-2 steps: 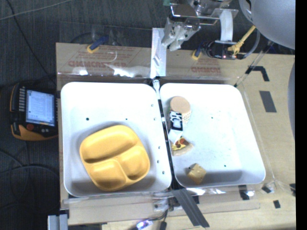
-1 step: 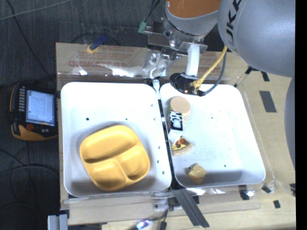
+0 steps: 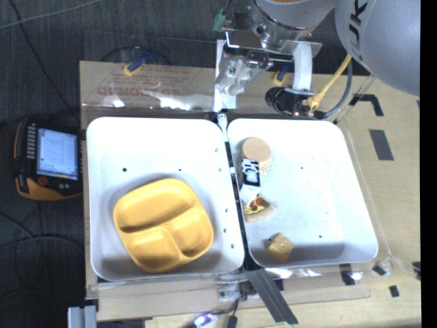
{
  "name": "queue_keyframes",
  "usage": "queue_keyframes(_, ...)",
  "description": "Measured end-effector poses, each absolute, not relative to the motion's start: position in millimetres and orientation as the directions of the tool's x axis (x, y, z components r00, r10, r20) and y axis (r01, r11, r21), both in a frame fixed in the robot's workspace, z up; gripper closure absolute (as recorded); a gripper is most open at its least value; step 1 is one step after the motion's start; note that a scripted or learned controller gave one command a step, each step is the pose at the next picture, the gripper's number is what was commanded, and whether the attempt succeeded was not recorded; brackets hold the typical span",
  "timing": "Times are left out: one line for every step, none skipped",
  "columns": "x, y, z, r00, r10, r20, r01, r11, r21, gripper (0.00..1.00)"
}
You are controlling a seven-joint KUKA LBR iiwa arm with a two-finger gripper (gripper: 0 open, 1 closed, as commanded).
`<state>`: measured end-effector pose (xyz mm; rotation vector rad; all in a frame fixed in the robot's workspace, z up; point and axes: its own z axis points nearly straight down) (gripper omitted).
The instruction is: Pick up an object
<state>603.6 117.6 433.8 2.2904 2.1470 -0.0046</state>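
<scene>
Grey arm's two-finger gripper (image 3: 232,80), state indeterminable, above the bins' far rims; yellow compartmented plastic tray (image 3: 162,223) in left white bin (image 3: 102,142).

Arm (image 3: 355,19) cropped by top and right edges; gripper (image 3: 235,80) fingers indistinct; printing on small items (image 3: 252,176) illegible.

I see the gripper (image 3: 235,80) above the bins' far edge. Left of it, the tray (image 3: 162,223) lies in the left bin (image 3: 102,142). Nearer me, the cup (image 3: 256,156) lies in the right bin (image 3: 328,183), near the divider.
</scene>
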Motion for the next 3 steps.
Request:
queue_keyframes(626.0, 130, 433, 0.061, 0.998, -0.004, 0.998, -0.061, -0.001, 1.00)
queue_keyframes(609.2, 200, 351, 0.168, 0.986, -0.003, 0.986, -0.168, -0.004, 1.00)
queue_keyframes(579.4, 152, 434, 0.082, 0.997, -0.002, 0.997, -0.082, -0.001, 1.00)
